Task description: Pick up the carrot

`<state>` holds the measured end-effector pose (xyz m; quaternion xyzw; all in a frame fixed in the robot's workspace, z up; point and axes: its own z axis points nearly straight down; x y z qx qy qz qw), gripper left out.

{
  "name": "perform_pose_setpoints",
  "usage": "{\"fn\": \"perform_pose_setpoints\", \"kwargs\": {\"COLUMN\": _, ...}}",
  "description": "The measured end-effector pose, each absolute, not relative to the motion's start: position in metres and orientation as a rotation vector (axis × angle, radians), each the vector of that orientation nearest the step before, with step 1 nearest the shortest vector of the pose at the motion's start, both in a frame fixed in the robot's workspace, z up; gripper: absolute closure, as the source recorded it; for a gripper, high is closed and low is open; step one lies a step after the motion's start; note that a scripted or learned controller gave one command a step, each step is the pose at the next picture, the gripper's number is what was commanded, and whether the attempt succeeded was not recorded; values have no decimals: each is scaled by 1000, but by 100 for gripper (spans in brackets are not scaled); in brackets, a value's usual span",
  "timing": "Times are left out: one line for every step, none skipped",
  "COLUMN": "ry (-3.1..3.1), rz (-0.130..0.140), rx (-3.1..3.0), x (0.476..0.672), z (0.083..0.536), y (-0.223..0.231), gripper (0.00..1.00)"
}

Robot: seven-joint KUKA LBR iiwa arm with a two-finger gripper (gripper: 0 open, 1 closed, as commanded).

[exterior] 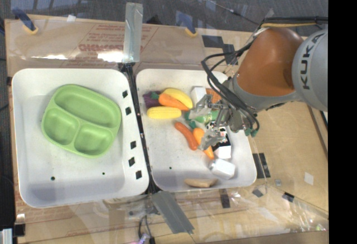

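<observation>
The carrot (pixel 185 134) is a slim orange piece lying slantwise in the middle of the right bin (pixel 167 173). A second short orange piece (pixel 198 136) lies just right of it. My gripper (pixel 207 121) hangs over the right half of this bin, just right of the carrot. Its fingers are spread, one near the white block at the back and one by the orange pieces. Nothing is clamped between them. A small green item (pixel 194 123) shows below the gap.
At the bin's back left are a yellow banana (pixel 178 95), a corn cob (pixel 163 113), an orange piece (pixel 172 103) and a purple item (pixel 150 97). White blocks (pixel 223 167) and a tan piece (pixel 199 183) lie at the front right. The left bin holds a green divided plate (pixel 81 120).
</observation>
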<state>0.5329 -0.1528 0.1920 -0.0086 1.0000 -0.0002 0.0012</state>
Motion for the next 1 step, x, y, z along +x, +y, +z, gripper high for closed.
{"fn": "perform_pose_setpoints", "kwargs": {"ry": 3137, "rz": -1, "rx": 59, "x": 523, "z": 93, "y": -178, "gripper": 0}}
